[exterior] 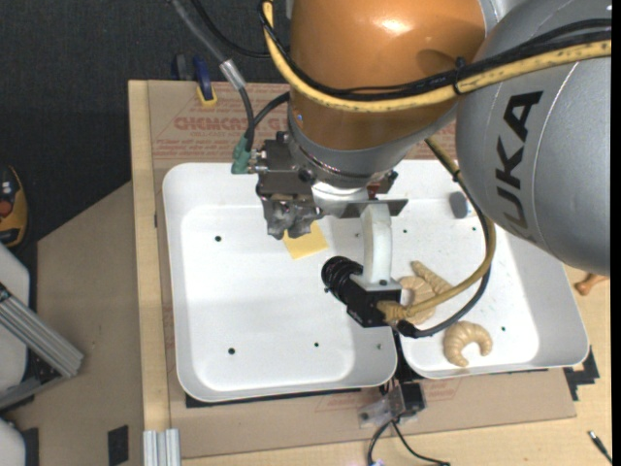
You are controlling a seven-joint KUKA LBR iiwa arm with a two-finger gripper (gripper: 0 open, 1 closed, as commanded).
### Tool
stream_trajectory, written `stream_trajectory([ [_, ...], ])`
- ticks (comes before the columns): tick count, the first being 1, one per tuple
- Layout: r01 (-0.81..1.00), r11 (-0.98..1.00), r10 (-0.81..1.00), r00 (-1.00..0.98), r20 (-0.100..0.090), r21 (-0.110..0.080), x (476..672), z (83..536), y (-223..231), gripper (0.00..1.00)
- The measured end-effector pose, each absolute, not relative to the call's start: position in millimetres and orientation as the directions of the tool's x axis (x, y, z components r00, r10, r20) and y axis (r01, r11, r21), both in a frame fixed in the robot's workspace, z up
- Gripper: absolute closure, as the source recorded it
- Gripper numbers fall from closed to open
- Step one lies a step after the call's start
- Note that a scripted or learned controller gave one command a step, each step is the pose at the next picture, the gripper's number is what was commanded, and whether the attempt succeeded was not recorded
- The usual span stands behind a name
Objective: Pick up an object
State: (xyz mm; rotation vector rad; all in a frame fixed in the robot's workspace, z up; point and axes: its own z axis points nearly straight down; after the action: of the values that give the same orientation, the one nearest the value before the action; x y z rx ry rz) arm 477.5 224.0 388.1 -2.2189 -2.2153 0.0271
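Hovering over the left bin (194, 260), the hand (288, 219) sits at the yellow block's (306, 245) 10 o'clock edge; you cannot tell its state. Expect an off-centre closure to nudge the block sideways instead of lifting it.

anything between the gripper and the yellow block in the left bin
Nothing: in the camera view the gripper hangs right at the yellow block, no gap visible.

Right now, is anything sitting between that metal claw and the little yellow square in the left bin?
Nothing visible does. The claw hangs right at the upper left corner of the yellow square, partly covering that corner, with bare white bin floor around it. The croissant-shaped toy lies in the other bin.
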Motion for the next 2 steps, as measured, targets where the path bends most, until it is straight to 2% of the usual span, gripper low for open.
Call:
stream_trajectory([
  [1, 1.0, 0.001, 1.0, -0.002, 0.006, 0.012, 479.6, 495, 225, 1.0],
  [2, 1.0, -0.001, 1.0, 0.001, -0.006, -0.012, 478.0, 387, 224, 1.0],
])
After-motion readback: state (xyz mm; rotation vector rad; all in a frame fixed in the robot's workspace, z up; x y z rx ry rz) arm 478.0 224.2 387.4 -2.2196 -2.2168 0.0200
